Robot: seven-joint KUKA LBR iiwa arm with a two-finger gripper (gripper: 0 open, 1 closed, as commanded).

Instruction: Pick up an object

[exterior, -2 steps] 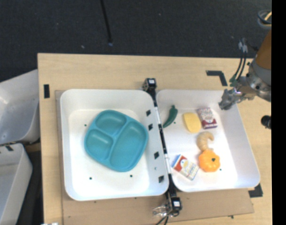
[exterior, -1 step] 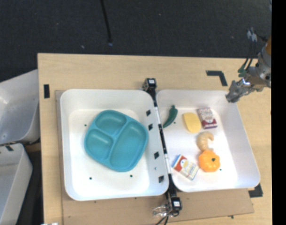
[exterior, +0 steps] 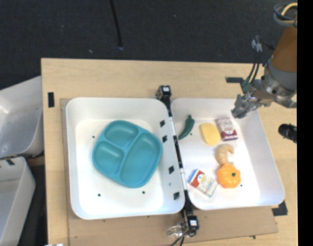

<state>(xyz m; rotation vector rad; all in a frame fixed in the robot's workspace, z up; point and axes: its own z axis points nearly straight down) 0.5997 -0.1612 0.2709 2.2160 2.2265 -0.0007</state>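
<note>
The right bin holds several small items: a green pepper near its left wall, a yellow block, a maroon and white packet, a beige croissant-like piece, an orange fruit and a red and white carton. My gripper hangs over the bin's far right corner, just up and right of the maroon packet. Nothing shows between its fingertips.
The left bin carries a blue divided plate. A black clip sits at the far end of the divider between the bins. White containers stand off the bench at the left.
</note>
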